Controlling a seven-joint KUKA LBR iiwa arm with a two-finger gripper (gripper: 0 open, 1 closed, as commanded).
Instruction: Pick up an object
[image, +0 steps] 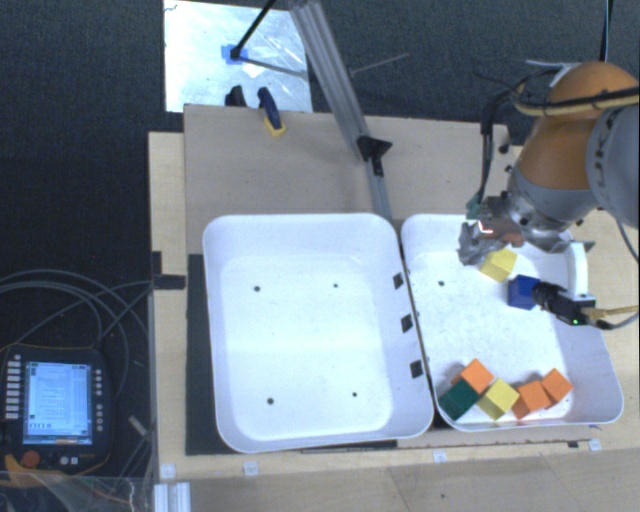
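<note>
- Bench (290, 170) of pale board carries two shallow white bins side by side; dark carpet surrounds it.
- Left bin (225, 300): bare white floor.
- Right bin (600, 385): yellow block (498, 264) and blue block (522, 291) near its far edge, touching or nearly so.
- Cluster along the right bin's near edge: orange block (477, 376), green block (459, 400), second yellow block (497, 399), two more orange blocks (545, 390).
- Gripper (478, 240) low over the right bin's far edge, just beside the upper yellow block; finger opening and any grasp cannot be told.
- Pendant (50, 405) with lit screen on the floor, off the bench's left edge.

Blocks (505, 390) in right bin (430, 300); left bin (225, 300) beside.
</note>
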